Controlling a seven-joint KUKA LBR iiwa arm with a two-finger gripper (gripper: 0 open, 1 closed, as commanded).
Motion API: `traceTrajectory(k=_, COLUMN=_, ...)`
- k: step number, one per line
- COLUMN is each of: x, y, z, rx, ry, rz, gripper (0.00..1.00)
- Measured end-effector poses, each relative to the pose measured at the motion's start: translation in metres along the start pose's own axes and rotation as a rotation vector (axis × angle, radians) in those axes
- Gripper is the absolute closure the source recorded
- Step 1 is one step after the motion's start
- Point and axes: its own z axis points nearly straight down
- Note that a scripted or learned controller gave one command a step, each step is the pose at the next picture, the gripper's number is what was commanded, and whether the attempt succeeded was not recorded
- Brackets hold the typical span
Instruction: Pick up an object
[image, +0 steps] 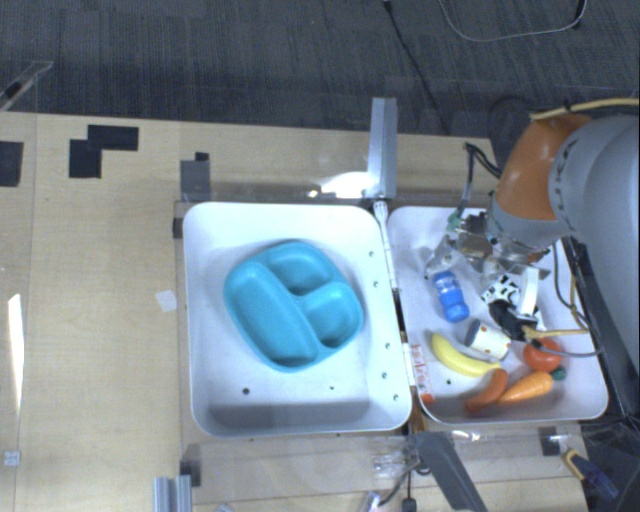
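My gripper (462, 252) hangs low over the upper middle of the right bin (405, 250), below the arm's orange band. Just beneath and left of it lies a small blue bottle (451, 298), close to the gripper's tip; I cannot tell whether they touch. Further toward the front of the bin lie a yellow banana (462, 358), a white cup-like piece (488, 341), a red tomato (543, 353) and two orange carrots (526, 388). A black-and-white part (512, 292) sits beside the wrist.
The left bin (215, 380) holds a blue divided plate (292, 303) at its middle. A metal post (383, 140) stands at the divider between the bins. Cables run along the right bin's right side.
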Motion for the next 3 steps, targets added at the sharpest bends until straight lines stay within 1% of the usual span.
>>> traceTrajectory(k=1, x=0.0, y=0.0, z=0.0, rx=0.0, ry=0.0, rz=0.0, gripper=0.0)
traceTrajectory(k=2, x=0.002, y=0.001, z=-0.01, rx=-0.002, ry=0.002, rz=-0.002, gripper=1.0)
traceTrajectory(k=3, x=0.006, y=-0.009, z=-0.127, rx=0.002, ry=-0.002, rz=0.045, gripper=1.0)
